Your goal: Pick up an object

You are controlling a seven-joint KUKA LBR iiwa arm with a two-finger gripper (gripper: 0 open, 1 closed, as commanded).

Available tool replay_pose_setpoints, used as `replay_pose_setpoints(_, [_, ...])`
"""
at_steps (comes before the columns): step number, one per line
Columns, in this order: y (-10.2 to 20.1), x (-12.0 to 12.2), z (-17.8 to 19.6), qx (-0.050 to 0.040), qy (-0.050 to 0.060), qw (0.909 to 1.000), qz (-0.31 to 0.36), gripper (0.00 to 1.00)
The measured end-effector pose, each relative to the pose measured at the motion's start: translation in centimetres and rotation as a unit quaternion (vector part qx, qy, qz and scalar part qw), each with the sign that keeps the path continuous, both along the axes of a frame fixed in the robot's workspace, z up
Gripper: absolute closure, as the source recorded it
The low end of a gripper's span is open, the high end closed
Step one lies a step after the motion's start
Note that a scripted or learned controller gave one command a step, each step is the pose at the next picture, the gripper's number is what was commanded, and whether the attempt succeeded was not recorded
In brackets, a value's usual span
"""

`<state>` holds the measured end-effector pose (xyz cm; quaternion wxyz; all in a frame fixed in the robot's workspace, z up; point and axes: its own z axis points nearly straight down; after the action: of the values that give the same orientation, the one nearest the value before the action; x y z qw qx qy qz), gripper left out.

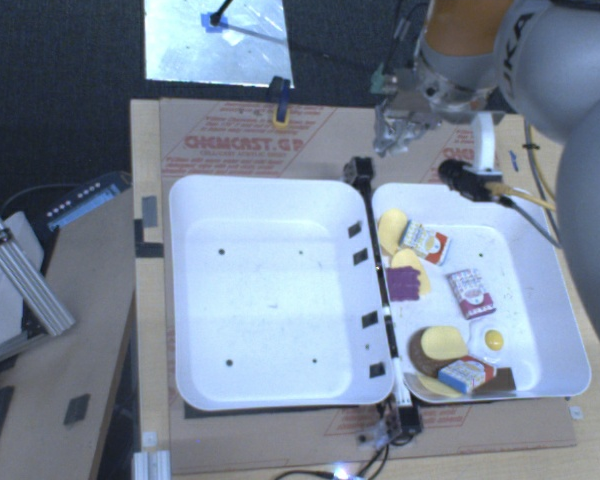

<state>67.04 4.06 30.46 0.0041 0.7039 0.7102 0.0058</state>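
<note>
1. At upper left of the frame, a shiny metal sheet (218,26) lying on the dark floor beyond the bench.
2. Left of centre, the left bin (180,268), white and shallow, with a few small dark dots on its floor.
3. Along the middle, a black hinge strip (378,288) between the two bins.
4. Right of centre, the right bin (540,268), holding the objects: a yellow piece (391,230) at its upper left, a small red and white packet (425,241) just beside it, a purple piece (404,283) below, a pink packet (470,293) near the middle, a fried egg toy (492,340) lower right, a round yellow piece (442,343) and a red and blue box (467,373) at the bottom edge.
5. At upper right, the arm, grey with an orange band, reaching in from the right and bent down toward the bench.
6. Gripper (398,136) hanging above the cardboard just beyond the right bin's upper left corner, apart from every object; cannot tell whether open or closed, too blurred and small.
</note>
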Motion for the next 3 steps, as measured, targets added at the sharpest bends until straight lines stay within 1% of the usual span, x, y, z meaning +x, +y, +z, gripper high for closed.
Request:
replay_pose_setpoints(1, [7.4, -3.4, 6.9, 0.0006, 0.003, 1.0000, 0.001, 1.00])
replay_pose_setpoints(2, [16.8, -1.3, 17.4, 0.0022, -0.001, 1.0000, 0.002, 1.00])
replay_pose_setpoints(3, [19.6, -6.0, 3.7, -0.0024, 0.013, 0.9999, -0.001, 1.00])
